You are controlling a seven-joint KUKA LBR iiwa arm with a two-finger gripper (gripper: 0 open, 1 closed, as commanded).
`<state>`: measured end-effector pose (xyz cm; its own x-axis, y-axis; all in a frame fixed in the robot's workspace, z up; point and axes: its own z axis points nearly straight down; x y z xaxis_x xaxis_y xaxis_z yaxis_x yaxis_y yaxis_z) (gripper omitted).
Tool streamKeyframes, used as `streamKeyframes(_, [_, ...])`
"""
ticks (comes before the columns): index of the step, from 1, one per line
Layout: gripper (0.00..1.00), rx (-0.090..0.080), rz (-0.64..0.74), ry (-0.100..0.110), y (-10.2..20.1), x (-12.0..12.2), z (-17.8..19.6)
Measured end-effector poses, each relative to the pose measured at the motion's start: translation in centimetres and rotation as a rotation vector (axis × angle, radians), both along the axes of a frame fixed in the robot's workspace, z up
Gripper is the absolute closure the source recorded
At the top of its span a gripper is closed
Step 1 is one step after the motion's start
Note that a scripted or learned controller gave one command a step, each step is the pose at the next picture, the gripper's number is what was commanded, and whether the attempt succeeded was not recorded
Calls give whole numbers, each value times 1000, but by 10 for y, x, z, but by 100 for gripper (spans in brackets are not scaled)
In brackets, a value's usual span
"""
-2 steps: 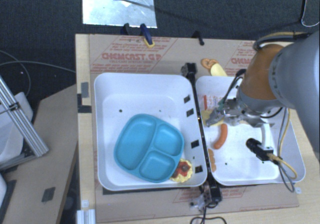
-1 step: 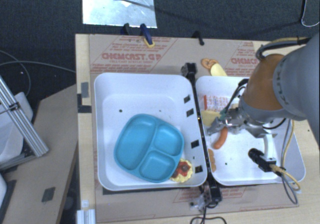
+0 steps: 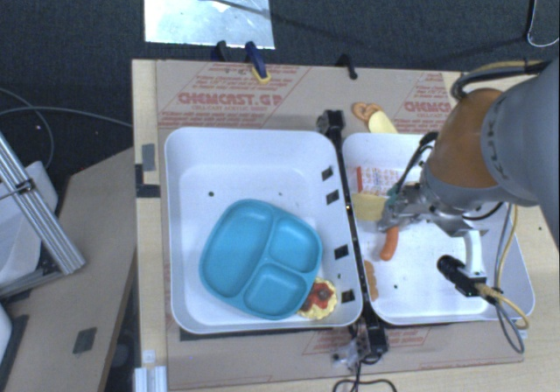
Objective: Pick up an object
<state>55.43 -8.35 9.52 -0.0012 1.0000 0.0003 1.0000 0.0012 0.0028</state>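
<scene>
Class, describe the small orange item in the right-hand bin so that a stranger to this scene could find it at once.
Start at the right bin, the one the grey arm reaches into. Near its left side, just below the end effector, lies a small orange carrot-shaped item. It is slim and bright orange, unlike the pale yellow block above it.

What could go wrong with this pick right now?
The gripper sits low in the right bin above an orange carrot-like piece, with a yellow block and a printed packet crowded beside it. It may nudge those, or close on the wrong item, or slip off the narrow piece.
</scene>
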Motion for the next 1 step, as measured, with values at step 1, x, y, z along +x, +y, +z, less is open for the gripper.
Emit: streamKeyframes(1, [100, 4, 9, -3, 71, -60, 94])
